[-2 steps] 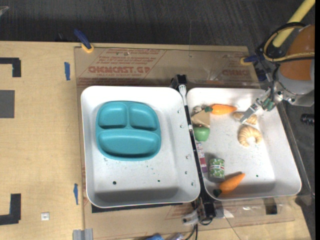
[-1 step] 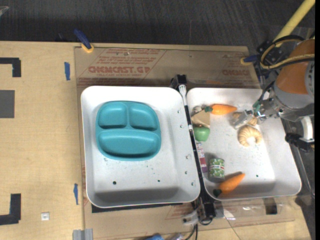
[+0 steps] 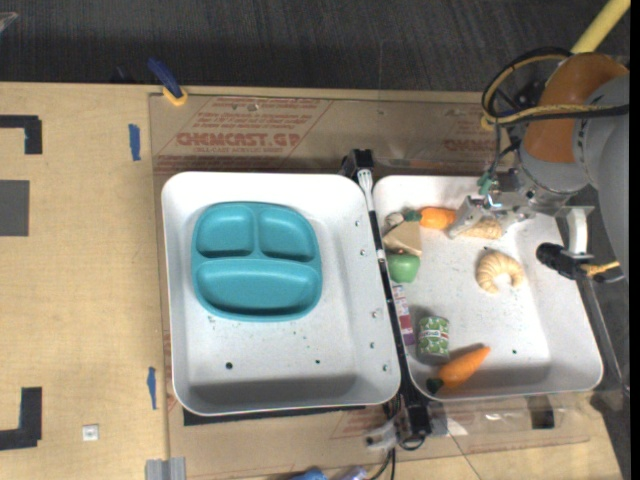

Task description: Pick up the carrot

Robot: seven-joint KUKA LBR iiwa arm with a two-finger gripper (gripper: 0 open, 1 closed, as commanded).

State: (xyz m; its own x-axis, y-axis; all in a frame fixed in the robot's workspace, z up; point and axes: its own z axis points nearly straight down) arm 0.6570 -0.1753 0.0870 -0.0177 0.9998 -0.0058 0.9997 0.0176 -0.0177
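Carrot (image 3: 463, 365): lying near the front edge of the right bin (image 3: 560, 353), tilted, its thick orange end pointing up and right, its dark green tip toward the bin's front left corner. Nothing is touching it from above.

Green-patterned can (image 3: 433, 334): lying just beside the carrot, up and left of it.

Croissant (image 3: 497, 270): sitting near the middle of the right bin, well apart from the carrot.

Green pepper (image 3: 404, 266) and tan wedge (image 3: 404, 239): crowding against the bin's left wall; the wedge is partly overlapping the pepper.

Small orange piece (image 3: 436, 218): lying at the back of the bin, beside the wedge; its kind is hard to make out.

Gripper (image 3: 484, 216): hovering over the back of the right bin, far from the carrot. Its metal fingers are blurring into a pale tan thing beneath them, so whether they are spread or closed, or gripping anything, cannot be told.

Arm (image 3: 565, 118): reaching in from the right, partly cut off by the frame.

Left bin (image 3: 200, 368): holding a teal divided plate (image 3: 258, 259).
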